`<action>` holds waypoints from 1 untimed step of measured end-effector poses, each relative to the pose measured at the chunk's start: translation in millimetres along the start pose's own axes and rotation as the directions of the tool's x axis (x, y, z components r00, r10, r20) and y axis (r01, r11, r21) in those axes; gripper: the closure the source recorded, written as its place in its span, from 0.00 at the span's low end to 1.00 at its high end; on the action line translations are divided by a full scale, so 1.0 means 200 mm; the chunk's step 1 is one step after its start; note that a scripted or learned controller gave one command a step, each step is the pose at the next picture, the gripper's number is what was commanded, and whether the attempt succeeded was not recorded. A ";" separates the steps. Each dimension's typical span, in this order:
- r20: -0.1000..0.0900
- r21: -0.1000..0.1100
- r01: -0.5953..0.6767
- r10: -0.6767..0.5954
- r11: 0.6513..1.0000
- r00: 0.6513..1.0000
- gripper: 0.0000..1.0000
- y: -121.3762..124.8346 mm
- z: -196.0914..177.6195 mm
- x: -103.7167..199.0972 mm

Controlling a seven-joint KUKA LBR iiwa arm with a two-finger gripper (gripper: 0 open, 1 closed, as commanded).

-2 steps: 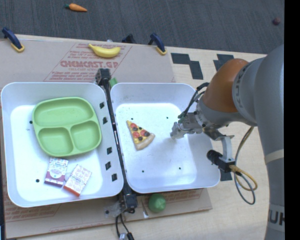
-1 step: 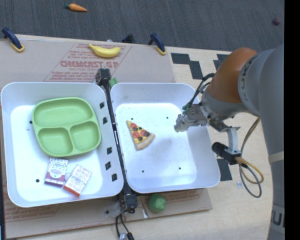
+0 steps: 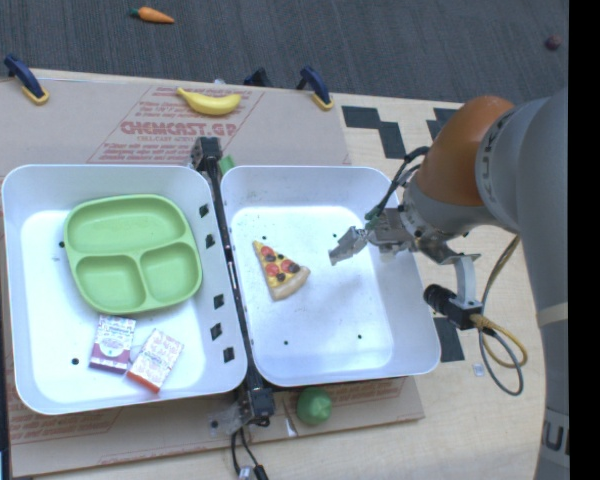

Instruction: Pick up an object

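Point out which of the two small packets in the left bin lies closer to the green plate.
The darker packet, left of the pair: its top edge nearly meets the green plate's lower rim. The orange-edged packet beside it lies further down toward the left bin's front wall.

Even bright light, soft shadows, slightly blurry.
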State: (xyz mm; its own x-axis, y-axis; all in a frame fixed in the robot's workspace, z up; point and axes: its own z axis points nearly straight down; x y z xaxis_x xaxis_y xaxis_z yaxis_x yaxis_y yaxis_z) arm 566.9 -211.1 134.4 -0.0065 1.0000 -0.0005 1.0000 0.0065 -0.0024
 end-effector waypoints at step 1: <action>0.000 0.001 0.001 -0.001 1.000 1.000 0.00 0.24 0.21 0.00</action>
State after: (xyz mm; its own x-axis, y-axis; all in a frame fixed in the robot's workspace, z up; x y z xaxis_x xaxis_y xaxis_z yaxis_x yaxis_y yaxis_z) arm 614.6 -210.4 91.3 -0.0074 1.0000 -0.0006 1.0000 0.0074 -0.0033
